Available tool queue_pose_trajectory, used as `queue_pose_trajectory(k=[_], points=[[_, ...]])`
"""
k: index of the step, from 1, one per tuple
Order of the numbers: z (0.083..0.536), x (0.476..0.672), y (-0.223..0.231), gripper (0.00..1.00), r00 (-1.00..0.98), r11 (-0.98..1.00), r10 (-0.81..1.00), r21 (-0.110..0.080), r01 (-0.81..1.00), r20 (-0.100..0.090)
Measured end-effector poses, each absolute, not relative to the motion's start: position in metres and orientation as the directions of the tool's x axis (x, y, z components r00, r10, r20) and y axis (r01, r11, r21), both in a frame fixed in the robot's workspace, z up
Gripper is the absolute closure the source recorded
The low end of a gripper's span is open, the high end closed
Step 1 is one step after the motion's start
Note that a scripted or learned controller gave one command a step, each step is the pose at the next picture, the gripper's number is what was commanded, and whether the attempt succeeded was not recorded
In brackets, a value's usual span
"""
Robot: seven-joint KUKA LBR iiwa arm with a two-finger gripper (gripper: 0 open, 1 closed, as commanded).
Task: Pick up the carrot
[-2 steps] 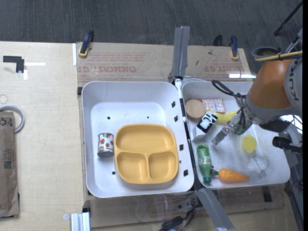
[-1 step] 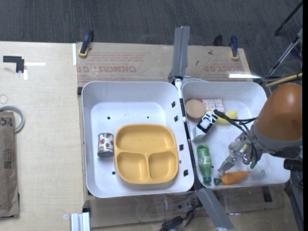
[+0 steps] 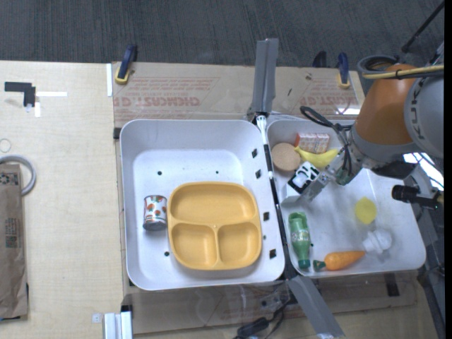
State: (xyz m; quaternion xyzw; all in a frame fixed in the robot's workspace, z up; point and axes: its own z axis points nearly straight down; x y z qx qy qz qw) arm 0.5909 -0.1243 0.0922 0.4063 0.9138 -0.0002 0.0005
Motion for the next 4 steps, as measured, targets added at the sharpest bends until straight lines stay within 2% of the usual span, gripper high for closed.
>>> queue_pose_trajectory(k=[1,2,3,4], points=[[0.093,0.521,-0.107,0.00,-0.658,0.658,0.753,0.001,0.753,-0.005],[0.099,0.486,-0.106,0.00,-0.543,0.543,0.839,0.020,0.839,-0.028],[0.099,0.486,-0.106,0.00,-0.543,0.543,0.840,0.020,0.839,-0.027],[0.097,0.482,-0.106,0.00,-0.432,0.432,0.902,0.013,0.902,-0.018]])
